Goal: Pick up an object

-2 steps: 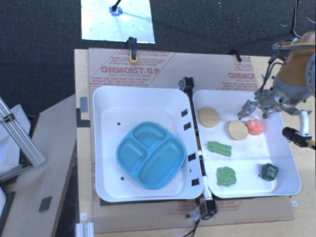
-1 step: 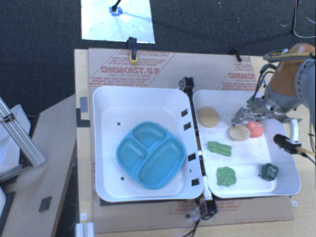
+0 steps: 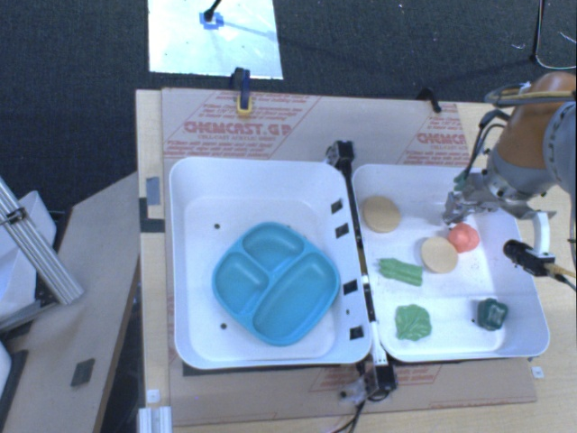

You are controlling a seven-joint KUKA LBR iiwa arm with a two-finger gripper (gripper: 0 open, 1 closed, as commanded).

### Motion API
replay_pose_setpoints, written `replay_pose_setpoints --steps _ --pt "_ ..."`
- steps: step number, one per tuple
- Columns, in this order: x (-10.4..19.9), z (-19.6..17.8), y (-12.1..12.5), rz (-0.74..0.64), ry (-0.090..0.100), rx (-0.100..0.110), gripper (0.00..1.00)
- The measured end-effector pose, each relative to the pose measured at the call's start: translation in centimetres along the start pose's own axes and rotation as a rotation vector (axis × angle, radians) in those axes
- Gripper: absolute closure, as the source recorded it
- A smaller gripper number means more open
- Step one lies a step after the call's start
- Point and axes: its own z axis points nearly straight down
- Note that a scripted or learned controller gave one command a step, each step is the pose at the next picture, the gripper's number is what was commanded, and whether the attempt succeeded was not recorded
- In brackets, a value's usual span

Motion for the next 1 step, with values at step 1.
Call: replay_pose_setpoints --steps 1 --pt "-0.42 -6.51 0.27 0.000 -0.001 -0.002 1.00"
